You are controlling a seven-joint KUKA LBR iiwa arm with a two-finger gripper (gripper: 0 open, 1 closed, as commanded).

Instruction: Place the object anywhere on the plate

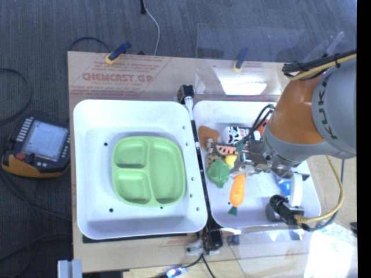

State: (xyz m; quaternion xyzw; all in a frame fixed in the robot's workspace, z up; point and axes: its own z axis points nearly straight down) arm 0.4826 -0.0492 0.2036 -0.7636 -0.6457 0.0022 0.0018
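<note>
The claw [250, 157] hangs over the right bin's toy pile; can't tell its state. The carrot [236, 191] lies just below-left of it, long axis pointing roughly toward it. The plate [149, 170] sits well left.

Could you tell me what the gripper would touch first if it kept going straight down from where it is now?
Most likely the orange carrot toy, just below the gripper in the right bin, though depth is hard to judge from this slanted view.
</note>
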